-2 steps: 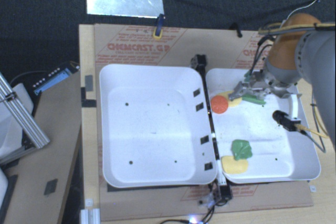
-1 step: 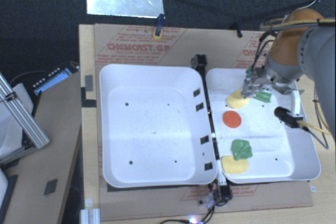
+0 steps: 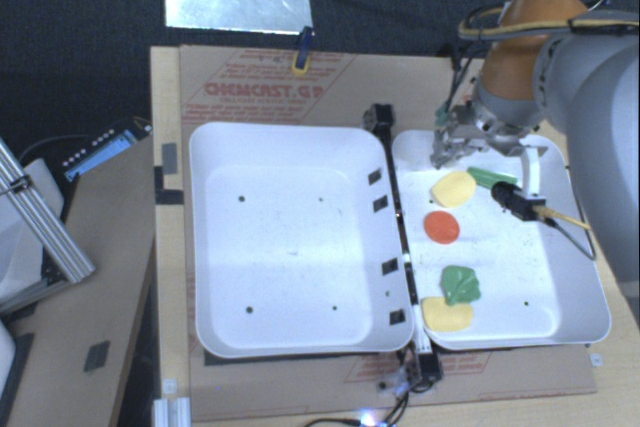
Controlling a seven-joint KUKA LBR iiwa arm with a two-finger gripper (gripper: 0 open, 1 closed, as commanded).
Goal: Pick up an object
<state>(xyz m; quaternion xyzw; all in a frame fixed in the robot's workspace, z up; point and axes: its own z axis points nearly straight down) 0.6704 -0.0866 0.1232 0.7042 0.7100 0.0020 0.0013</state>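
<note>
A: Bins, 2, side by side. Left bin (image 3: pixel 290 235): nothing listed in it.

B: Right bin (image 3: pixel 575 300)?

A: 5 items. Yellow piece (image 3: pixel 453 188), red disc (image 3: pixel 442 228), green lump (image 3: pixel 460 284), second yellow piece (image 3: pixel 446 315) at the near wall, green stick (image 3: pixel 492 179) further right.

B: Gripper (image 3: pixel 448 150)?

A: At the right bin's far end, low. Nearest item is probably the upper yellow piece, lying just beside and nearer the camera, long axis slanting. Fingers: open or closed, cannot tell. Nothing seen held.
</note>
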